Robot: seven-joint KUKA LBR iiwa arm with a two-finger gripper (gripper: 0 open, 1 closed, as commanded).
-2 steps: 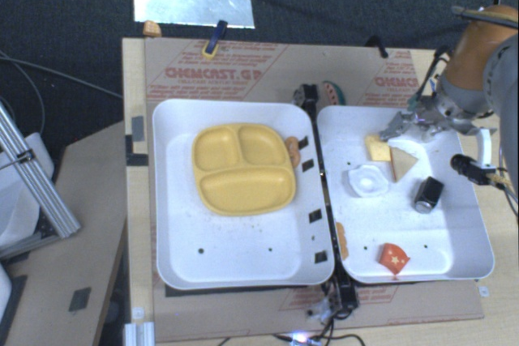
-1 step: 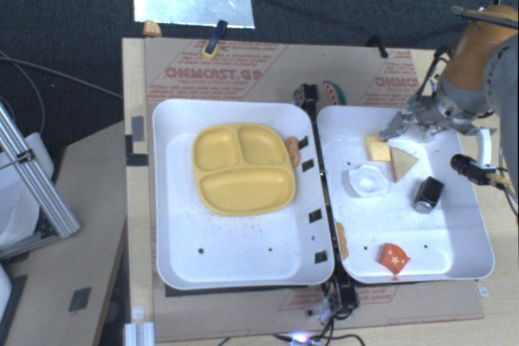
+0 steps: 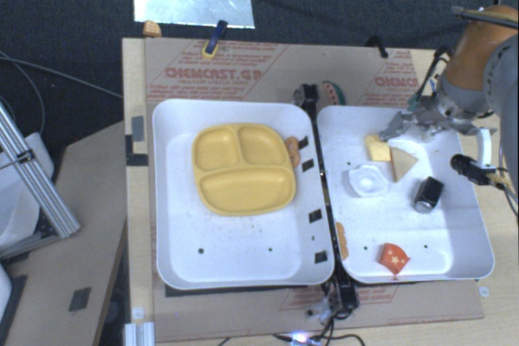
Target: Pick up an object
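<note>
My gripper [image 3: 400, 128] hangs low over the far part of the right bin [image 3: 454, 255], reaching in from the right. Just in front of its tip lie a yellow block [image 3: 377, 149] and a tan wedge [image 3: 404, 164], side by side. Nothing shows held in the gripper. A small white cup [image 3: 366, 180] sits a little nearer, and a dark cylinder [image 3: 428, 194] lies to its right. A red piece [image 3: 394, 258] with a pale mark rests near the bin's front edge.
The left bin [image 3: 235, 255] holds a yellow divided plate [image 3: 242, 168] with a small orange-brown item [image 3: 292, 148] at its right rim. Another small orange piece [image 3: 341, 239] lies on the divide between the bins. The right bin's front right is bare floor.
</note>
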